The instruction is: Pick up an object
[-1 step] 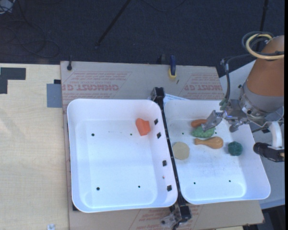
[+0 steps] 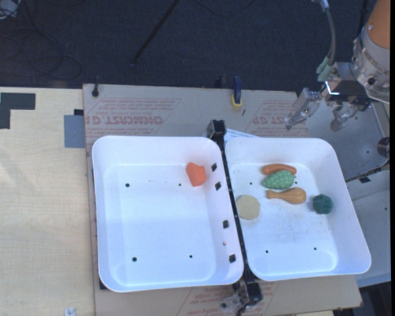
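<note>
We see the gripper (image 2: 322, 114) above the right bin (image 2: 345, 176) (fingers apart, empty); the arm (image 2: 375, 45) is cut off.

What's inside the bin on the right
In the right bin: an orange sausage, a green bumpy piece, a tan drumstick, a pale disc and a dark green ball. Nothing looks covered.

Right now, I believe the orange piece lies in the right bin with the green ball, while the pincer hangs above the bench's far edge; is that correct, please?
Not quite. The camera view shows the orange piece in the left bin, by the divider. The green ball is in the right bin, and the pincer does hang above the bench's far edge.
</note>
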